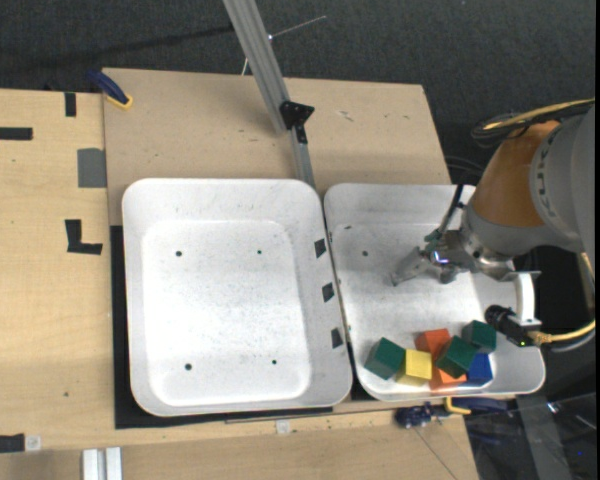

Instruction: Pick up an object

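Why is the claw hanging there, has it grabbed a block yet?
Not yet. The gripper hovers over bare floor of the right bin; the colored blocks sit piled at the bin's near edge.

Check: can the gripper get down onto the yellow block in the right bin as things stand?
Probably yes. The gripper hovers over bare floor of the right bin, with the yellow block nearer the front rim. Green block and orange block flank it closely, so finger room looks tight.

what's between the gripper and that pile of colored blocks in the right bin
Bare white bin floor. In the camera view the gripper hangs above the blocks, nothing between them.
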Robot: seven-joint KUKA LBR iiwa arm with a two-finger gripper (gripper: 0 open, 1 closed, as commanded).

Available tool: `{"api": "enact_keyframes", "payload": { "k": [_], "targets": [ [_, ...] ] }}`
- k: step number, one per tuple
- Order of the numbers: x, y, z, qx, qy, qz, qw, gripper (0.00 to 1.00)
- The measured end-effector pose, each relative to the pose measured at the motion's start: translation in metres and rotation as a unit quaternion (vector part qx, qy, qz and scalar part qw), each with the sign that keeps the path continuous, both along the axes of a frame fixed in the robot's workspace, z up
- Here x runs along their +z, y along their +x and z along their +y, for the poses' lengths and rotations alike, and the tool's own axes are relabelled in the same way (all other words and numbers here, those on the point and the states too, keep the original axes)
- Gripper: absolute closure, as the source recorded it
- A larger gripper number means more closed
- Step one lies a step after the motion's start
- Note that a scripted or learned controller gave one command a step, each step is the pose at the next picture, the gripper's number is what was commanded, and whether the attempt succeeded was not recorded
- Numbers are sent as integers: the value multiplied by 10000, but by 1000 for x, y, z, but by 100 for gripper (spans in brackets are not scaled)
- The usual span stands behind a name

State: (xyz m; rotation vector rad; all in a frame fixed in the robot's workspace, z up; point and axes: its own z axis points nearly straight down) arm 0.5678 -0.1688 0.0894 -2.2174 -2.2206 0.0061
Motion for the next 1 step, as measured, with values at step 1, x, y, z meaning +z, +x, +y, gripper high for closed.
{"api": "enact_keyframes", "payload": {
  "k": [1],
  "targets": [
    [12,1,1,5,6,-11,10000,100]
  ]
}}
